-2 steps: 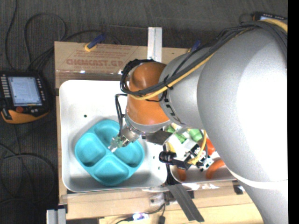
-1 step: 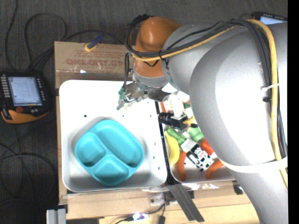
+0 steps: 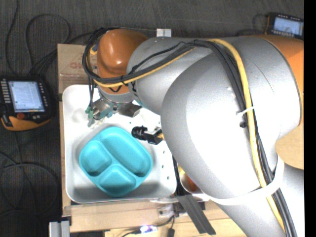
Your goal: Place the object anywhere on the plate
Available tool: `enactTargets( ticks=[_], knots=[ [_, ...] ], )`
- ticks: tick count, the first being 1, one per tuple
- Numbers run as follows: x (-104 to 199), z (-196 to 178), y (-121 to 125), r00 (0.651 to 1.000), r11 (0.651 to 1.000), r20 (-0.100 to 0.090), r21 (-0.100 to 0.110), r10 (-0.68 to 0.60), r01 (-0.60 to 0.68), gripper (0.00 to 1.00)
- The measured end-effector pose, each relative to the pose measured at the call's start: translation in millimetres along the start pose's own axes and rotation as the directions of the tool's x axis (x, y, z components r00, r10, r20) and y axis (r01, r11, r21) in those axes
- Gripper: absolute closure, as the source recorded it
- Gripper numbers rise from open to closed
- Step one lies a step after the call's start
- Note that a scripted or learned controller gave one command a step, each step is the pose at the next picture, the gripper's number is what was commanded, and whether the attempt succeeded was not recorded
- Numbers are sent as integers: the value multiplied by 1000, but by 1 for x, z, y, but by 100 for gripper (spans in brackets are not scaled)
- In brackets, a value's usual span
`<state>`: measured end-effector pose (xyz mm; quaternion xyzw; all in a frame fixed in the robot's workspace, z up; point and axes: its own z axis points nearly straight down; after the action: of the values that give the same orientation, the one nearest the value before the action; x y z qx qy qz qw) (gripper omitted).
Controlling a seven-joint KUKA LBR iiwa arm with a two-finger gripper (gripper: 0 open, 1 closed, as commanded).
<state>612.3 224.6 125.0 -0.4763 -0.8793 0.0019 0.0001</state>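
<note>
Dark grey carpet (image 3: pixel 44 14) lies around the rig, crossed by loose black cables (image 3: pixel 19 169), with a control pendant (image 3: pixel 24 98) lit up at the left and a second small screen (image 3: pixel 287 25) at the upper right. On it stands the brown worktop (image 3: pixel 71 63), carrying a shallow white bin (image 3: pixel 74 137). A turquoise plate (image 3: pixel 116 162) with three compartments rests flat in the near half of that bin, turned at a slant to the bin's walls, and nothing lies on it. The grey arm (image 3: pixel 222 122) reaches in from the right and covers most of the right side of the worktop, its orange band above the far end of the bin. The gripper (image 3: pixel 98 111) hangs over the bin's far part, just beyond the plate's far edge and apart from it; how far it is open, and whether it has hold of anything, cannot be told from this angle. A small orange thing (image 3: pixel 189 184) peeks out under the arm to the right of the bin, too hidden to identify.
</note>
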Motion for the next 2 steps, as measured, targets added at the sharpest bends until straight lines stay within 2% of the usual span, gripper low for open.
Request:
enactTargets(
  ticks=[1,2],
  knots=[
    [28,-24,-62,898,898,-1,-2,-441,441,100],
    [23,11,-58,839,839,16,-23,-544,544,100]
  ],
)
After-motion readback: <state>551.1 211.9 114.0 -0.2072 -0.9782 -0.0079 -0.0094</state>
